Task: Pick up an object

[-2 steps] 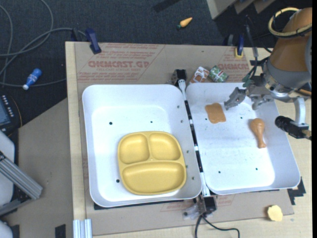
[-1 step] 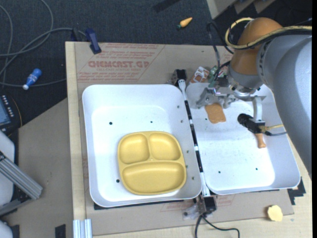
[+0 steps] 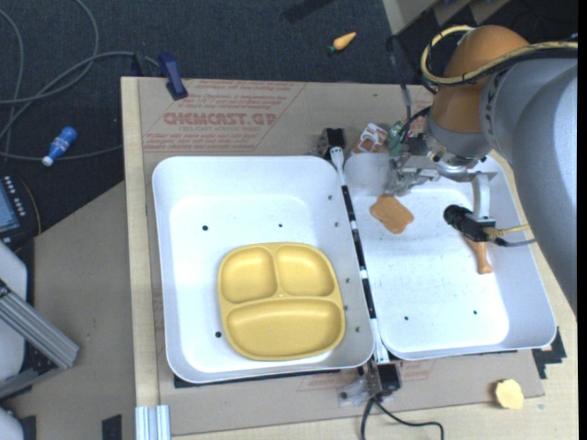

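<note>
Closest of all, a small yellow lump (image 3: pixel 507 393) sits on the bare bench (image 3: pixel 248 117), just outside the near right corner of the right bin (image 3: pixel 440 296). Level with it, a black clip (image 3: pixel 383 376) grips the seam where the two bins meet.

Next comes the left bin (image 3: pixel 167 246), and in its near half lies a yellow plate (image 3: pixel 280 299) with three compartments, flat and right side up, close to the bin's near edge.

Further back, in the right bin, a short orange piece (image 3: pixel 482 258) lies near the right wall. To its left, in the far part of that bin and close to the dividing seam, rests a tan piece (image 3: pixel 392 214) shaped like a slice of toast — flat on the white floor.

Directly beyond the tan piece hangs the gripper (image 3: pixel 399 181), low over the bin's far end; whether it is open or closed cannot be told, nor whether it touches the piece. Nothing can be seen held in it. The grey arm (image 3: pixel 537 145) fills the right side, its orange band (image 3: pixel 472 71) just above the wrist.

Past the bins, a blue clamp (image 3: pixel 171 75) bites the bench's far left corner. On the dark floor beyond lie a blue-and-white bottle (image 3: pixel 60 144) at left and a small orange scrap (image 3: pixel 344 39) — farthest of all.
</note>
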`<state>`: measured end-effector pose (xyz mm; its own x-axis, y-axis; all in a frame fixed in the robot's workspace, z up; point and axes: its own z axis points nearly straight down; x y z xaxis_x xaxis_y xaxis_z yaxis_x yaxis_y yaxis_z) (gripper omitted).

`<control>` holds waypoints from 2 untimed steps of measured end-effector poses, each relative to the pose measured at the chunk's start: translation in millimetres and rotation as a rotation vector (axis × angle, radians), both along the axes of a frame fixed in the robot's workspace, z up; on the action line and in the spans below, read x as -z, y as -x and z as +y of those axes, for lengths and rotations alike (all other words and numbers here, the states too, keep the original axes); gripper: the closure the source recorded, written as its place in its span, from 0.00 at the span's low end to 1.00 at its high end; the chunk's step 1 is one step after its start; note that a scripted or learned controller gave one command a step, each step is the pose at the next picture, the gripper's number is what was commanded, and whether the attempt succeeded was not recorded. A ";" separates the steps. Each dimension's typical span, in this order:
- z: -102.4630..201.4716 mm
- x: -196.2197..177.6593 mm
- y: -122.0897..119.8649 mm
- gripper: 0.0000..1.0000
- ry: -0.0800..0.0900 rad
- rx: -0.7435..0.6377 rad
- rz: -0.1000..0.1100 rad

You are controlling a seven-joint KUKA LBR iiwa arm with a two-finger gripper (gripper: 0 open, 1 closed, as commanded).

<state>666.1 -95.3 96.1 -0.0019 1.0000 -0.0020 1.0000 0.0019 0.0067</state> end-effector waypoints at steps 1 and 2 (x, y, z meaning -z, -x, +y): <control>-0.1 0.6 0.2 0.00 0.001 0.000 0.001; -7.1 12.3 38.2 0.00 -0.003 0.004 0.013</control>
<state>627.9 -102.4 83.8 0.0021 1.0000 0.0008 1.0000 -0.0021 -0.0059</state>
